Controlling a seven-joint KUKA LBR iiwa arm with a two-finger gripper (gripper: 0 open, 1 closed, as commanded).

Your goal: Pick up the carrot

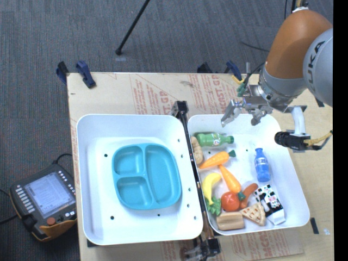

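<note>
An orange carrot [215,160] with a green stem end lies in the right bin [291,165], just below a green bottle [213,140]. A second orange carrot-like piece [230,179] lies slanted beneath it, next to a banana [210,184]. My gripper [241,117] hangs over the bin's far edge, above and to the right of the green bottle. Its two fingers are spread open with nothing between them. It is well apart from both carrots.
The right bin also holds a blue bottle [262,165], a tomato [230,201], a sausage [249,191], a cow-print carton [270,203], bread [230,221] and a sandwich wedge [253,215]. A blue divided plate [146,176] lies in the left bin [92,145].
</note>
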